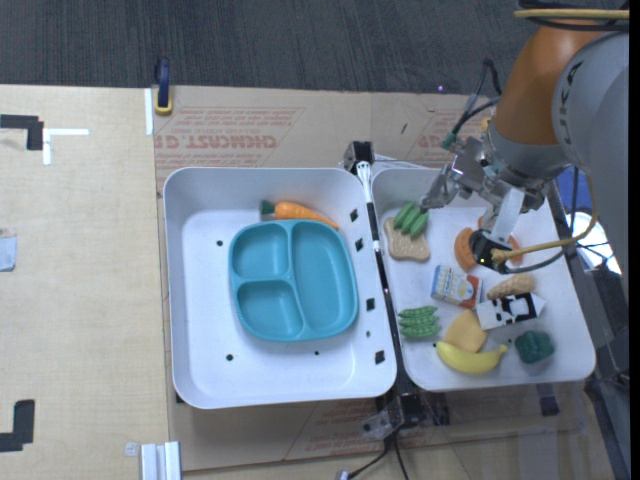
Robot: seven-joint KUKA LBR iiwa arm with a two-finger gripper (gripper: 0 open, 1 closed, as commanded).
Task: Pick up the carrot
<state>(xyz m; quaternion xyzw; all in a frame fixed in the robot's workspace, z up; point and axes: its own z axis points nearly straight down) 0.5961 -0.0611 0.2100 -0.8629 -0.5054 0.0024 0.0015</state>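
Gripper, open or closed not discernible, over right bin beside green pod; carrot in left bin, tight between blue plate and back wall; likely risks: wrong-item grab, plate rim deflecting the grasp.

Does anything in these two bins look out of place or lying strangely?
Yes. The orange carrot with a green top lies apart from the other toy foods, in the left white bin, between the blue divided plate and the bin's far wall. Its tip seems to rest on the plate's rim.
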